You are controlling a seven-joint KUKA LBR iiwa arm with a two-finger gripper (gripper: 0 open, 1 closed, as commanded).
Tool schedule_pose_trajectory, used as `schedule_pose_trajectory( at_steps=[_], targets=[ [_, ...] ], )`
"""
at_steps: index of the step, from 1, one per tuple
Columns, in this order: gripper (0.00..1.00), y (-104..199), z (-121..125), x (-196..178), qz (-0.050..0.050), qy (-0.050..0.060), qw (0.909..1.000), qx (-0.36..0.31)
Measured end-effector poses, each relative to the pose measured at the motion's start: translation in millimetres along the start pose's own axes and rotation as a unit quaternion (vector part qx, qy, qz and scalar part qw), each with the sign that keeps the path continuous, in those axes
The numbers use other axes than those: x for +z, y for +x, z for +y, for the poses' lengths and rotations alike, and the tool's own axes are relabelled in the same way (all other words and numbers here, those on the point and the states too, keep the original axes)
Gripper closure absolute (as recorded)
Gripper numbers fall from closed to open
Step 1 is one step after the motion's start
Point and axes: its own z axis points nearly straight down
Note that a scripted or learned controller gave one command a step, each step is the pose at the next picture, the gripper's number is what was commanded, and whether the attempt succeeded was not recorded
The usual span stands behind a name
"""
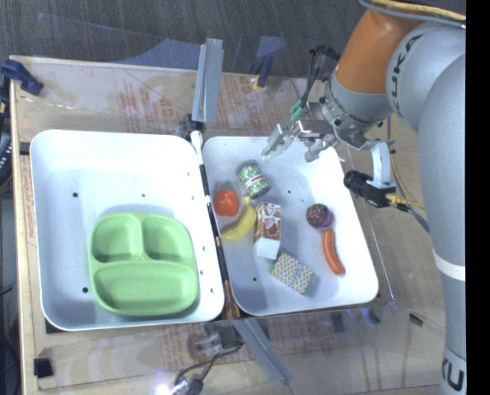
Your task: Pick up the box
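Right now your end effector [296, 141] hangs over the far rim of the right bin [356, 257], its two thin fingers spread apart with nothing between them. The box [268, 229] you are after lies lower in the view and slightly to the left of the end effector, well apart from it, about the middle of that same bin. Its long axis runs roughly up and down the view, tipped only a little, so judge your finger line against that before closing across the narrow sides.

The box looks like a small carton lying flat, printed in red and brown on its upper part with a white end toward the near rim. Mind the crowding: a banana [241, 224] lies just beside its left edge, a tomato [226, 202] sits beyond that, a small can [252, 178] lies between box and end effector, and a patterned packet [292, 271] rests near its lower end.
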Motion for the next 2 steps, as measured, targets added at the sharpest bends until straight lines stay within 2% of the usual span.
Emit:
schedule_pose_trajectory(
  at_steps=[1,2],
  targets=[
    [0.0,-57.1,-46.5,121.3,-0.001,-0.002,0.9836,-0.18],
    [0.0,-55.5,-104.9,97.9,0.0,-0.001,0.9632,-0.269]
  ],
)
